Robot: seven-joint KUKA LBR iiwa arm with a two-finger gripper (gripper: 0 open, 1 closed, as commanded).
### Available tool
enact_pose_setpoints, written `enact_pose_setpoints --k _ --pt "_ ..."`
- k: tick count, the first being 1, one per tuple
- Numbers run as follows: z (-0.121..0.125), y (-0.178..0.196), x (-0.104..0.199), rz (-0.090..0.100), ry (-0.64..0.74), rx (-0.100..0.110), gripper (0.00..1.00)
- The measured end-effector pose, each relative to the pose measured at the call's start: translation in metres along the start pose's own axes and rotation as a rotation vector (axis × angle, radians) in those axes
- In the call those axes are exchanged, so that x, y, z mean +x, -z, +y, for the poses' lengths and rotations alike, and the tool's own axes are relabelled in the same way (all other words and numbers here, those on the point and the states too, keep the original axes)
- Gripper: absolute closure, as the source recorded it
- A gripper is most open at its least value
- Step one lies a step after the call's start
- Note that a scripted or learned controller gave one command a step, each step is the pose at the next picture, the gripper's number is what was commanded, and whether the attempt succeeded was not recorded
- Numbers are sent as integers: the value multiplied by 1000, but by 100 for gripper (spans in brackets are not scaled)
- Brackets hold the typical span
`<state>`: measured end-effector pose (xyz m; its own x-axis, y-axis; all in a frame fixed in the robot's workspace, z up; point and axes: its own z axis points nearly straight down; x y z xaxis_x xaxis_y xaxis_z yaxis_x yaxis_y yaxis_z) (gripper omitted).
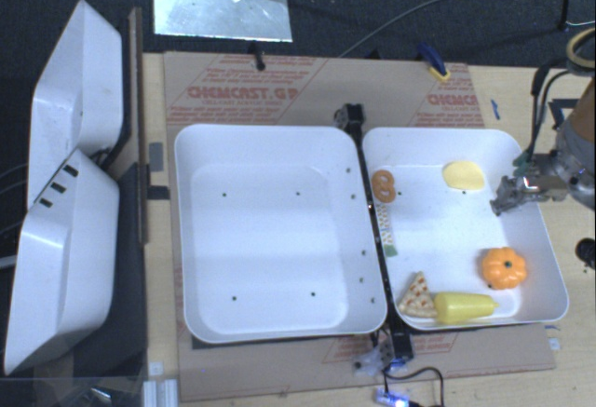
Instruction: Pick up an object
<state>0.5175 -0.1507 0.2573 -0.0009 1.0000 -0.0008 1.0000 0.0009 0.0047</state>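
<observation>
**White bins, toy food gathered at the right**

White plastic is making up both shallow bins: the left bin (270, 228) is sitting in the middle of the frame, and the right bin (545, 256) is lying beside it, the two touching along a dark centre seam. The grey arm is reaching in from the right edge, and its gripper (507, 198) is hanging over the right bin's upper right part, near the rim. How far the gripper is open I cannot tell; the metal parts are blurring together there.

Five toy foods are lying in the right bin. A pale yellow flat piece (463, 175) is resting just left of the gripper, apart from it. A small orange pumpkin (503, 267) is sitting below the gripper, toward the lower right. A yellow-green elongated piece (463, 306) is lying along the bottom wall, touching a pizza slice (417, 296) on its left. A brown pretzel (383, 184) is lying close to the centre seam.

A blue and yellow clamp (433, 61) is lying on the board above the right bin.
</observation>
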Motion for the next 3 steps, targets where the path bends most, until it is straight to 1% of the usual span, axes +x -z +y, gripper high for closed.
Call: enact_pose_setpoints --k 1,2,3 --pt "18 -13 52 2 3 4 100" --pt "20 -15 100 2 4 4 100" --pt "39 -22 143 1 3 4 100"
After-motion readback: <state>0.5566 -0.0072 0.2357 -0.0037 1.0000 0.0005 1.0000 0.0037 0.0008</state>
